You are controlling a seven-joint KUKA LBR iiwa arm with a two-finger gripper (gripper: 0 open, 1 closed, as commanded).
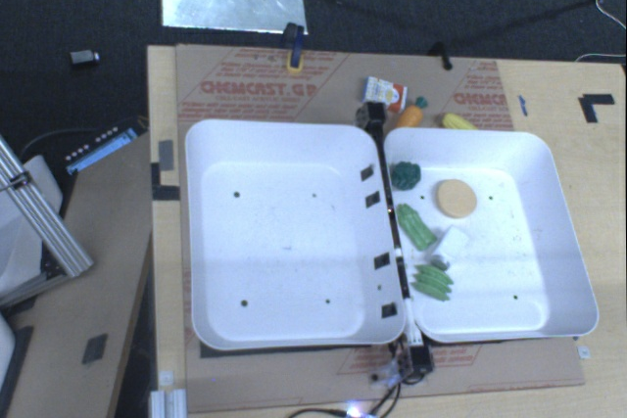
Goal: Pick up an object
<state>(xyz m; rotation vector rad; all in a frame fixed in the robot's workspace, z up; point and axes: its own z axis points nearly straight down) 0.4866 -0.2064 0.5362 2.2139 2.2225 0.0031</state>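
The right bin (549, 210) holds several small objects near its left side. A dark green lumpy piece (406, 175) lies at the back. A round tan disc (456, 198) sits beside it. A long light green piece (415, 227) lies below those, next to a small white block (454, 239). A green ridged piece (432, 281) rests nearest the front, with a small grey bit (439, 261) just above it.
The left bin (284, 230) sits beside the right one, joined by a black clipped divider (390, 230). Behind the bins on the cardboard lie a small white-and-red item (384, 93), an orange piece (409, 116) and a yellow piece (457, 122). A metal frame (39, 220) stands at far left.
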